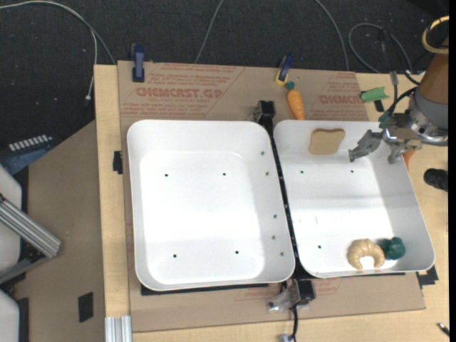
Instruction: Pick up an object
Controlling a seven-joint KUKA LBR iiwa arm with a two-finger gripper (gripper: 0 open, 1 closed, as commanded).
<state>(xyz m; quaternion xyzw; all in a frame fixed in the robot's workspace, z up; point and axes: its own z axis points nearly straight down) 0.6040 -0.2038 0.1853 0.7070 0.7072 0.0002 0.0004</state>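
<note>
Gripper (pixel 377 147) of mine hangs with fingers spread and nothing between them, at two o'clock over the right bin (pixel 420 226). Just beside it, toward nine o'clock, lies the bread slice (pixel 326 141): probably light, flat and stiff, best pinched across its edges. A croissant (pixel 365 253) sits at five o'clock.

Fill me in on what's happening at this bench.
A grey robot arm reaches in from the right, its hand hovering over the far end of the right bin, next to a slice of toy bread. It holds nothing. A croissant and a green toy sit in that bin's near corner; a carrot lies outside it.
</note>
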